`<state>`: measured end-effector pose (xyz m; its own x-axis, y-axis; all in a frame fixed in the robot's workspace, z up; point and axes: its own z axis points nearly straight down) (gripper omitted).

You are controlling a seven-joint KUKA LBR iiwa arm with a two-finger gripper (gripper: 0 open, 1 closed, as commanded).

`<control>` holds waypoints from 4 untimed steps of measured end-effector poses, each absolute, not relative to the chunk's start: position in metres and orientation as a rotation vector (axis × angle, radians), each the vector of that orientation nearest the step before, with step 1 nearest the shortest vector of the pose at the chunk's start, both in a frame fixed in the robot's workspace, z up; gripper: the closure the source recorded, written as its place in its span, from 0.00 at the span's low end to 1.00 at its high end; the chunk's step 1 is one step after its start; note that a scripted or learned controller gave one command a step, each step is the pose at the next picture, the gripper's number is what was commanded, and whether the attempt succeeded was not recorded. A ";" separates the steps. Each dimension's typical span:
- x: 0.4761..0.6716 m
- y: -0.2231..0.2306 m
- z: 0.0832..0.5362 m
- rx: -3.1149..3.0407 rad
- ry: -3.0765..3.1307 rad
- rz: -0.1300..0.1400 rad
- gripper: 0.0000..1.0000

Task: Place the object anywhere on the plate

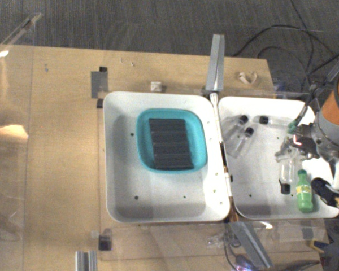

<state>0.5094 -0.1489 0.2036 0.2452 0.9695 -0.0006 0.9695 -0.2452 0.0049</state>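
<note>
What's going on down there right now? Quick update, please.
Gripper low over the right bin, near the clear bottles. Green bottle lying in that bin. Teal plate waiting in the left bin.

I see two white bins (118,196) side by side on a brown bench (51,151). Black cables (282,30) lie on the grey floor (130,10).
</note>
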 end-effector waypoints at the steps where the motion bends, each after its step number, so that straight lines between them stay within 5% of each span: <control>1: 0.509 -0.149 0.204 2.476 1.927 0.004 0.00; 2: 0.509 -0.149 0.204 2.476 1.927 0.004 0.00; 3: 0.492 -0.119 0.385 2.675 1.637 0.007 0.00; 4: 0.491 -0.156 0.435 2.769 1.476 0.003 0.00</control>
<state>0.4913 -0.1564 0.4351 0.5576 0.8301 -0.0001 0.8301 -0.5576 0.0043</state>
